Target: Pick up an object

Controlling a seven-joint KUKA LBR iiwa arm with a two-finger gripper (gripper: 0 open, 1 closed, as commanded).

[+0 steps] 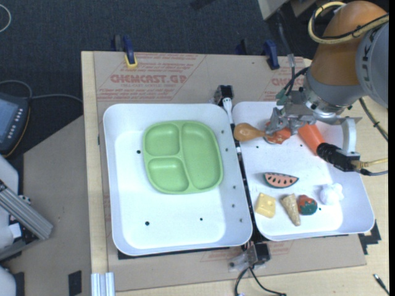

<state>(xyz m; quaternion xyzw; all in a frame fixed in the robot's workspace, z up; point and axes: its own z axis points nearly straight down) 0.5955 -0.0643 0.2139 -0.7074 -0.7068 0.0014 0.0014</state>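
Observation:
My gripper (pixel 279 127) hangs low over the back left part of the right bin (pixel 355 217). Right under its tip lies a small red-orange object (pixel 279 137), partly covered by the gripper; whether it is held cannot be made out. A tan drumstick-shaped toy (pixel 247 131) lies just to the left of it. An orange carrot-like piece (pixel 311 137) lies just to its right.
The right bin also holds a watermelon slice (pixel 281 179), a yellow cheese wedge (pixel 266 205), a cone (pixel 291 208), a red and green piece (pixel 307 205) and a white lump (pixel 332 193). A green divided plate (pixel 183 156) sits in the left bin (pixel 123 214).

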